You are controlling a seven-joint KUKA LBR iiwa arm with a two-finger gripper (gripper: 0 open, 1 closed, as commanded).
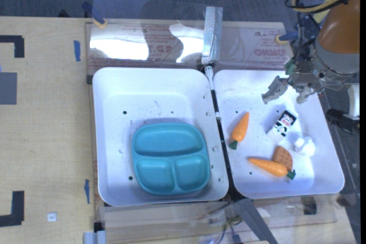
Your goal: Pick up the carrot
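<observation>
My gripper (290, 92) hangs at frame right, jaws spread wide, nothing between them. Two carrots in the right bin (326, 180): one (240, 127) centre-frame, another (269, 166) lower right.

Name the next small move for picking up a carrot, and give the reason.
Probably move the gripper left and toward the near edge, over the upright carrot, then descend. The gripper hangs open above the right bin's far side, holding nothing, and that carrot lies nearest, apart from the other toys.
</observation>
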